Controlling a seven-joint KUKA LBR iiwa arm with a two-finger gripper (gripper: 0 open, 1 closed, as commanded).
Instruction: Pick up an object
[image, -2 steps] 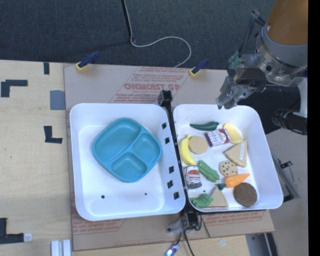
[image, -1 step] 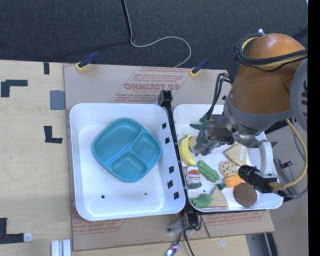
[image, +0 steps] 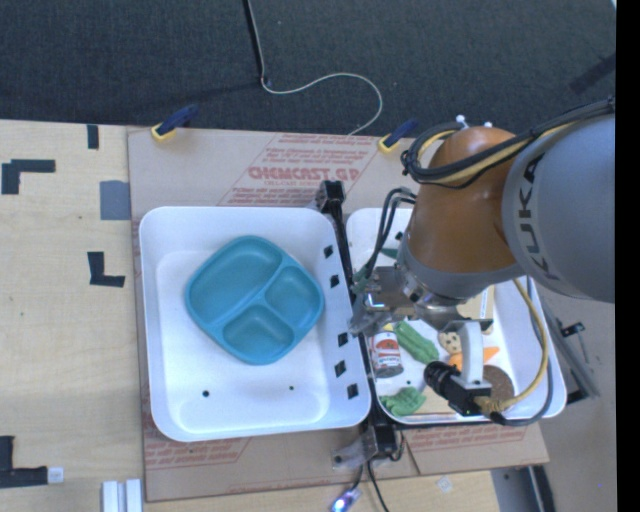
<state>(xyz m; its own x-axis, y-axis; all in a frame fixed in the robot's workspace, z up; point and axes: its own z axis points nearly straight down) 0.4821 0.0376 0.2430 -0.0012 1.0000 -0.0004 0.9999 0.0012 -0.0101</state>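
Camera view is showing the arm (image: 470, 215) hanging low over the right bin (image: 535, 400), where a small can (image: 386, 355), green pieces (image: 413, 342) and other clutter are lying for picking, though I cannot tell how its jaws stand.

Right bin (image: 538, 330) holds a cluster of small items, partly hidden under the arm. Small can/jar (image: 386, 354) with red-and-white label, near the bin's left wall, looks roughly upright, tilt unclear. Green leafy piece (image: 416, 341) just right of it, lying flat, elongated on a diagonal. Second green piece (image: 404, 401) at the bin's near-left corner, crumpled, flat on the floor. Orange carrot-like piece (image: 489, 352) further right, small, partly covered. Brown round item (image: 497, 380) near the bin's front edge, below the orange piece. Yellowish small figure (image: 455, 343) between green and orange pieces, details too small to tell.
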